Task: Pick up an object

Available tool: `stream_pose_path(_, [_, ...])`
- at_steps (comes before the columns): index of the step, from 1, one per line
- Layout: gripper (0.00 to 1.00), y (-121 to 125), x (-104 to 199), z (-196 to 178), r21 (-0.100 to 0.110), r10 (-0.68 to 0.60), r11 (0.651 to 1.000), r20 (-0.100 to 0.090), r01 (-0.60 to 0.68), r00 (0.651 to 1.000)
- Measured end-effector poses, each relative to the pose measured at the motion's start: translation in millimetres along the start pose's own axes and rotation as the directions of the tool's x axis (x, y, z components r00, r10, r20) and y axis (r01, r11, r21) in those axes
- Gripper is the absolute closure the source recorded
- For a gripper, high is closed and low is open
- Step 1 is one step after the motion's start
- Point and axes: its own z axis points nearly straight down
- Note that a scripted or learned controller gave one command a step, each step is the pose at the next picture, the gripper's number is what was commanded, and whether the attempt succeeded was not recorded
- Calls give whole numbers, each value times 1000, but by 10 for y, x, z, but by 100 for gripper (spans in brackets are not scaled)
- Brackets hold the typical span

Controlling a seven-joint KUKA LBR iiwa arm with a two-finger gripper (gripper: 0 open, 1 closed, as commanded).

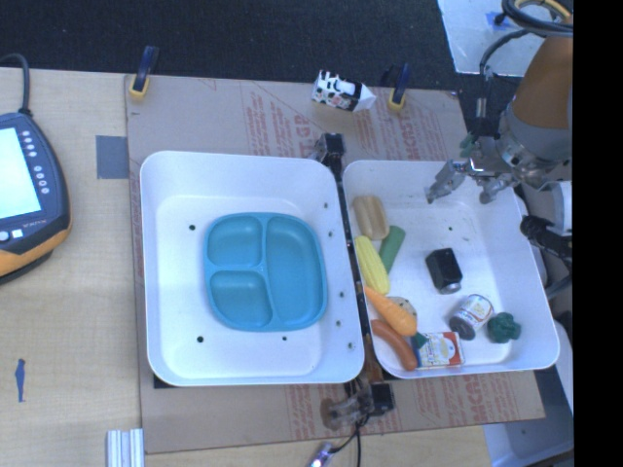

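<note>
Camera view: gripper (469, 182) hangs spread and unladen over the right bin's (533, 261) far end, poised to pick. Black block (444, 269) lies just below it; can (472, 315) and green toy (503, 328) farther on; corn (371, 264) down-left by the divider.

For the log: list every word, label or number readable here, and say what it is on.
None can be read.
Cardboard sheet: red print, too blurred.
Small carton: label too small.
Can: label too small.
Handheld screen unit: screen and buttons, nothing legible.
</note>
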Motion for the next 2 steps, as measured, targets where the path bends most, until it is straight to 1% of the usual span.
stream_pose_path(1, [0,-534,-244,868,3,1,1000,0,-1,1000])
stream_pose_path(2, [0,-1047,339,904,3,-1,1000,0,1,1000])
